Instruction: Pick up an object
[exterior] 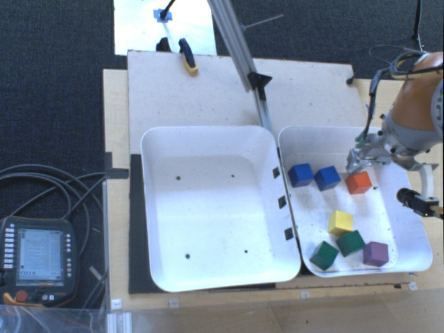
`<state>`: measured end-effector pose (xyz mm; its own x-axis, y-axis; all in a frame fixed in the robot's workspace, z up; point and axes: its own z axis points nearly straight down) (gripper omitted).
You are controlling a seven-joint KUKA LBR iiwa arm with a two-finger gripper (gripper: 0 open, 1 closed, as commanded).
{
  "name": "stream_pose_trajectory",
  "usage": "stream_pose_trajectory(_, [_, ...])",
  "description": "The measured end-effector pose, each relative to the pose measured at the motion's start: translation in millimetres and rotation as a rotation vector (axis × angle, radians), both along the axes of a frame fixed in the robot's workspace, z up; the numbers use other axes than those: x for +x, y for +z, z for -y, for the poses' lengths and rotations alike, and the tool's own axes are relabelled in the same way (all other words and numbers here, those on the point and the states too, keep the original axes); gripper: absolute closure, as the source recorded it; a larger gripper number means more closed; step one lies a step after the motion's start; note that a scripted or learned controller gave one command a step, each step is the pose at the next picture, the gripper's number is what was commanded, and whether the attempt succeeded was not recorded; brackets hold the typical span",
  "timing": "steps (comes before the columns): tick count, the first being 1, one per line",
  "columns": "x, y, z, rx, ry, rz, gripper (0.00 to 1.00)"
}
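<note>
Dark carpet surrounds a pale bench (pixel 208 89) that bears two white bins; your landmark is the right bin (pixel 409 255), where all the work lies.

Camera view: the gripper (pixel 359 161) hangs over the upper part of the right bin, reaching in from the bin's right side under the grey and orange arm (pixel 416 109). How far it is open you cannot tell from this angle, and nothing is seen held in it.

The orange cube (pixel 359 182) sits just below the gripper, toward the bin's middle, close enough that contact cannot be ruled out. Judged from this, it is the likely target, and the coming move is mainly a straight descent.

It is a cube, so it has no long axis; it sits slightly turned against the bin's edges.

Two blue cubes (pixel 313 176) lie beside it toward the left bin (pixel 159 151). A yellow cube (pixel 340 222), two green cubes (pixel 337 249) and a purple cube (pixel 375 253) sit at the right bin's lower end, well apart from the gripper.
</note>
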<state>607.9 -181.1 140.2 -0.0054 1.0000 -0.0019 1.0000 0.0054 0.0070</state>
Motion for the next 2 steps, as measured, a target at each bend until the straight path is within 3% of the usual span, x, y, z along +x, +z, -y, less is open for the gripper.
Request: stream_pose_trajectory(2, [-1.1,109.7,4.0,-0.001,-0.001,0.002,1.00])
